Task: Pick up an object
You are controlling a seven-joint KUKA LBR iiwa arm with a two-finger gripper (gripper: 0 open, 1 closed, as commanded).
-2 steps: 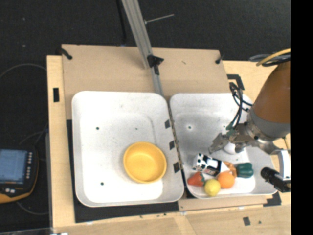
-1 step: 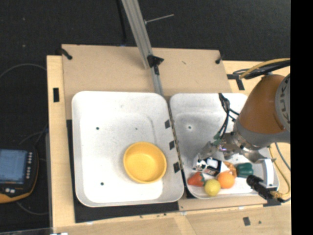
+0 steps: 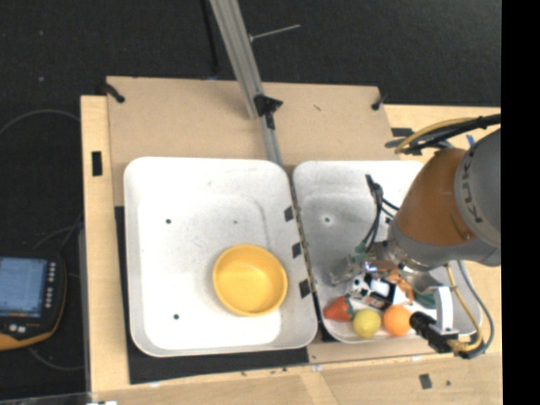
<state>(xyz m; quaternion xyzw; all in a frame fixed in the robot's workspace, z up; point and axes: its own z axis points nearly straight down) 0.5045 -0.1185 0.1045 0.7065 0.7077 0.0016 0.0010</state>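
Observation:
Down in the right bin (image 3: 337, 201) near its front edge lie a red fruit-like object (image 3: 337, 309), a yellow ball (image 3: 366, 323) and an orange ball (image 3: 396, 320), close together. My gripper (image 3: 369, 281) hangs low just above and behind them, over a small black-and-white item (image 3: 363, 287). The wrist hides its fingers. A yellow bowl (image 3: 249, 279) sits upright in the left bin (image 3: 186, 218), toward its front right.
A slanted metal rail (image 3: 245, 57) runs from the top down to the gap between the bins. A green-and-white item (image 3: 440, 300) lies at the right bin's front right, partly under the arm. A handheld pendant (image 3: 29, 298) rests off the bench at far left.

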